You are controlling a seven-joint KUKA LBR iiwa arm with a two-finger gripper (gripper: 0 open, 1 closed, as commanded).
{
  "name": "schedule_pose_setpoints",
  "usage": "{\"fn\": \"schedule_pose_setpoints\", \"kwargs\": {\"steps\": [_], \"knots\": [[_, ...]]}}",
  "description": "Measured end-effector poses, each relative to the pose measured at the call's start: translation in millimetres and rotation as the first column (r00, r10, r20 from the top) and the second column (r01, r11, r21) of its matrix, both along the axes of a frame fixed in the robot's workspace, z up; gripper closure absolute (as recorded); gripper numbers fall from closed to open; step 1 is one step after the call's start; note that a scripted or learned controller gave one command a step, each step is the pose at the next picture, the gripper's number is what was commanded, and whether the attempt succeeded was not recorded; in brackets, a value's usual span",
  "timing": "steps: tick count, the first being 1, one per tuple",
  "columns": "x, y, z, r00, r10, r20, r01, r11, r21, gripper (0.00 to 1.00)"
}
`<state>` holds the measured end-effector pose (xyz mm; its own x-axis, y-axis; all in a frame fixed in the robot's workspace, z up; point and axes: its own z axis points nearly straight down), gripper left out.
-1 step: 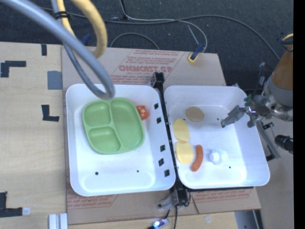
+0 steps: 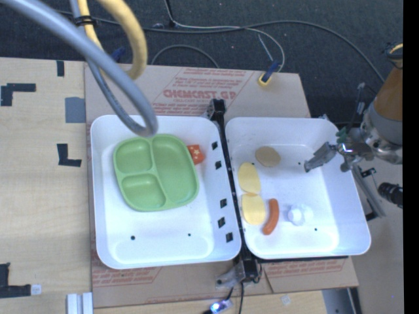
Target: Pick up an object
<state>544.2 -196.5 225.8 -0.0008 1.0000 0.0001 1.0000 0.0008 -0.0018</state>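
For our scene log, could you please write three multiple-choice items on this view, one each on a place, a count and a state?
1. Where does the green tray lie?
A. left bin
B. right bin
C. on the cardboard

2. How many yellow pieces lie in the right bin?
A. one
B. two
C. four

3. How does the sausage lie?
A. held by the gripper
B. loose on the bin floor
C. on the tray

Answers: 1 A, the tray fills much of the left bin. 2 B, two sit by the divider. 3 B, the gripper is apart from it.
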Motion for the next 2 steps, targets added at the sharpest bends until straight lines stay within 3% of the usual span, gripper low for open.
{"fn": "schedule_pose_setpoints", "kwargs": {"steps": [2], "knots": [[-11.7,-1.3,-92.7,1.0,0.0,-0.004,0.0,1.0,0.0,0.0]]}}
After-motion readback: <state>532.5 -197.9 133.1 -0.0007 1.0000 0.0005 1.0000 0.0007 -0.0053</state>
